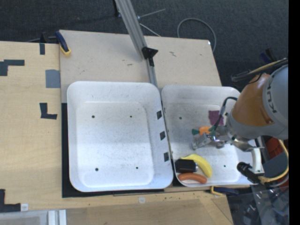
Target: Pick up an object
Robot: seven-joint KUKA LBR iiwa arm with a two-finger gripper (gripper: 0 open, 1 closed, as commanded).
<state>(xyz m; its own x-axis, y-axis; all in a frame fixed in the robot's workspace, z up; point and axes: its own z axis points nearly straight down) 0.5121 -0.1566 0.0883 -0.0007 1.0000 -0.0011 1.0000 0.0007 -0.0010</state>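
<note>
One small orange-and-green object [205,130] sits at gripper [202,138] in right bin [187,95]; finger state unclear; banana [200,163] nearby.

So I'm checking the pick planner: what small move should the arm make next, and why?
Probably a short drop onto the small orange object, then close. The end effector sits beside it in the right bin, and nothing is visibly held; the banana lies farther off.
</note>
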